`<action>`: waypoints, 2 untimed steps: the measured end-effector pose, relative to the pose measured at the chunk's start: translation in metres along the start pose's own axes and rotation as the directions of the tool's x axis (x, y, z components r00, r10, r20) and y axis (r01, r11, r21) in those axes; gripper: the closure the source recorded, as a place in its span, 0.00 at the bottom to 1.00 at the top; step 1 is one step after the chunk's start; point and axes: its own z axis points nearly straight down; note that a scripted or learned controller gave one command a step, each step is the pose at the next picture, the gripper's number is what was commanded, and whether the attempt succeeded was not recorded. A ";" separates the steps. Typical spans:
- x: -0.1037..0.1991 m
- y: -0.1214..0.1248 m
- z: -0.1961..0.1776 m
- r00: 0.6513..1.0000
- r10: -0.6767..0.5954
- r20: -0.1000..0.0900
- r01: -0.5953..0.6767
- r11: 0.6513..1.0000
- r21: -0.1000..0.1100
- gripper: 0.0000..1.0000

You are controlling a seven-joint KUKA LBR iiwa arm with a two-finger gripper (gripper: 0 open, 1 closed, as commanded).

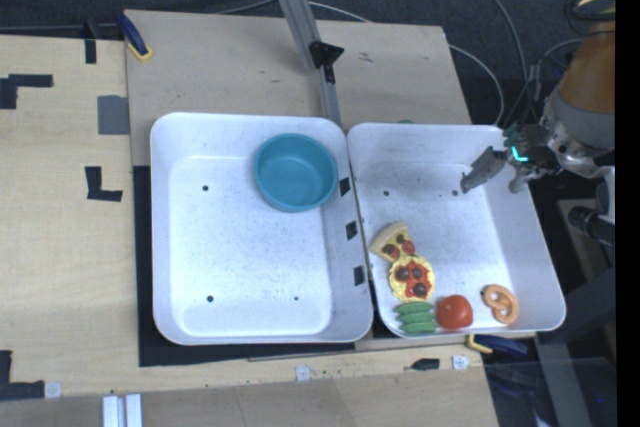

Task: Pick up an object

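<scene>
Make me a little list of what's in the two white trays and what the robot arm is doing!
left bin: blue bowl near its back right corner
right bin: pizza slices, green pea pod, red tomato, pretzel, all toward the front
gripper: over the back right part of the right bin, nothing seen between its fingers
toy food: untouched
</scene>
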 end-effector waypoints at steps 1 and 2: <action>0.000 0.000 0.000 1.000 0.000 0.000 0.000 1.000 0.000 0.00; 0.008 -0.006 0.048 1.000 0.000 -0.001 0.000 1.000 0.004 0.00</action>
